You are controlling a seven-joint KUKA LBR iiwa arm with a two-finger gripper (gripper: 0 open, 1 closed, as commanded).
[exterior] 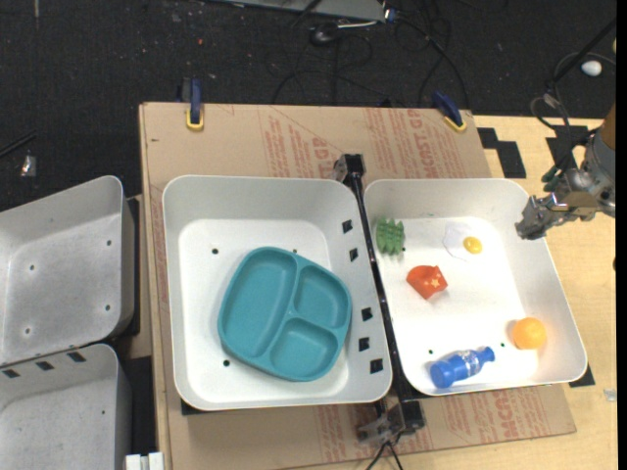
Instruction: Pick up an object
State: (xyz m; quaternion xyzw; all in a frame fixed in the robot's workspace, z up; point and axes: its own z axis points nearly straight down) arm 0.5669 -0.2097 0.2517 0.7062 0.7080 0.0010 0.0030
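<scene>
The right bin (549, 292) holds several small objects. A green spiky toy (391, 235) lies at its left wall. A red block (427, 281) sits near the middle. A fried-egg toy (465, 243) lies at the back. An orange ball (528, 333) rests at the right, and a blue bottle (458, 366) lies along the front. My gripper (536, 219) hangs over the bin's right rim at the back, apart from all of them.
The left bin (186, 262) holds a teal divided plate (284, 313). A black divider with clips (367, 272) runs between the two bins. Cardboard (294, 140) lies under both. Spare white bins (59, 262) sit at far left.
</scene>
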